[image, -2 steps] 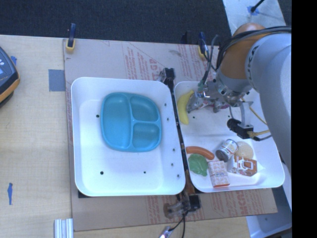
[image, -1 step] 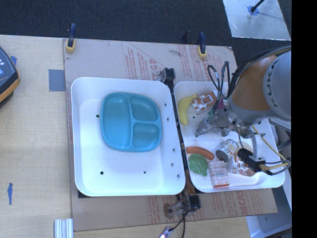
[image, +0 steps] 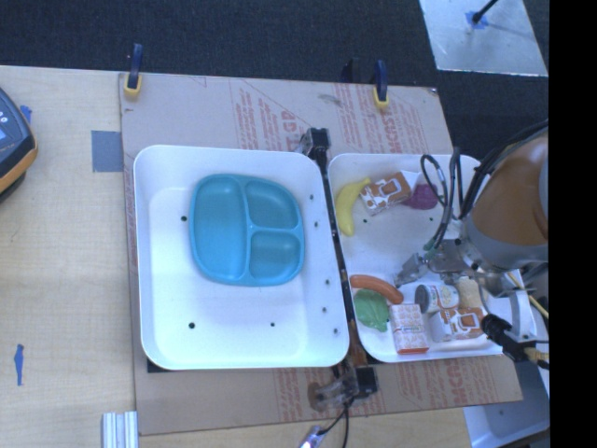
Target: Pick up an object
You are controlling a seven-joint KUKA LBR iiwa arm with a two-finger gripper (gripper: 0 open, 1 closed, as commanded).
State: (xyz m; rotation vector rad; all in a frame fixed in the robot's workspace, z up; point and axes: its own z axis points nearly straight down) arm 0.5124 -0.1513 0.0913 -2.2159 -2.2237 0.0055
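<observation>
**A:** Looking at our right bin (image: pixel 373 171) as the landmark, we've got everything pickable crowded in there: banana (image: pixel 346 207) along its left wall, a small printed carton (image: pixel 386 192) just beside it toward the back, a purple piece (image: pixel 424 196) next to that. Down at the near end there's the sausage (image: pixel 375 287), a green lump (image: pixel 372 311) touching it, another carton (image: pixel 408 329), and a can-shaped thing (image: pixel 425 298) with more packets beside it.

**B:** Yep. Our pincer (image: pixel 417 269) sits over the middle of that bin, just above the near-end clutter. We honestly can't tell how wide it's spread or whether anything's in it, too small and dark against the wrist.

**A:** So how do we do this well? We'd say pick something with free space around it. The banana looks easiest, nothing touching its right side.

**B:** Agreed, the near-end pile is risky; we'd likely nudge two things at once. Come straight down, straddle the banana across its narrow width, stay off the bin wall.

**A:** And the blue divided plate (image: pixel 247 230) in the left bin (image: pixel 163 250)? Too flat, we'd skip it.
</observation>
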